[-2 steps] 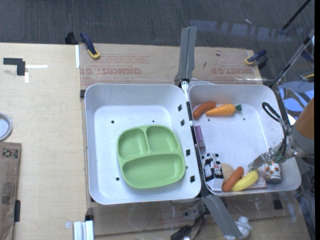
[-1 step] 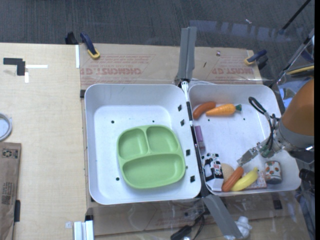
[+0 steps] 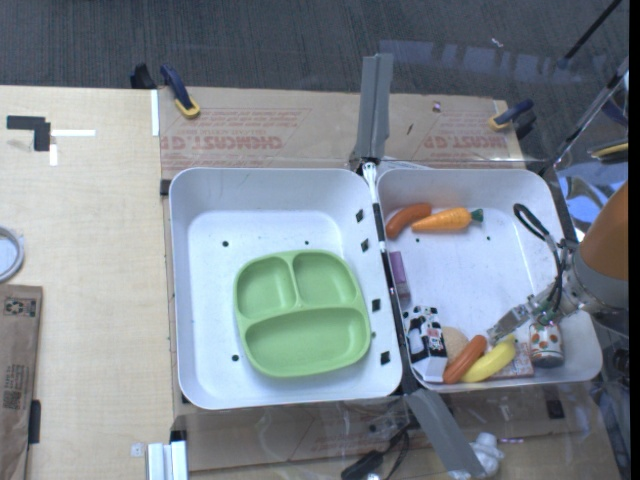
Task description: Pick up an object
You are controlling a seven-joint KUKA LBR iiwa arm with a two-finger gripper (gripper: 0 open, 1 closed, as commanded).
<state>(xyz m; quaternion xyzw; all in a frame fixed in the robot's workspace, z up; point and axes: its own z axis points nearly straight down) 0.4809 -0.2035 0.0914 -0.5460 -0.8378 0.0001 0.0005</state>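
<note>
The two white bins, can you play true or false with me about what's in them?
1. The green plate with three sections lies in the left bin. True.
2. The toy carrot lies in the left bin. False: it lies near the top of the right bin, beside an orange sausage-shaped toy.
3. The banana lies near the bottom of the right bin. True.
4. The gripper hangs over the green plate. False: it is over the right bin, near the banana.
5. The black and white cow toy sits on the plate. False: it is in the right bin.
</note>
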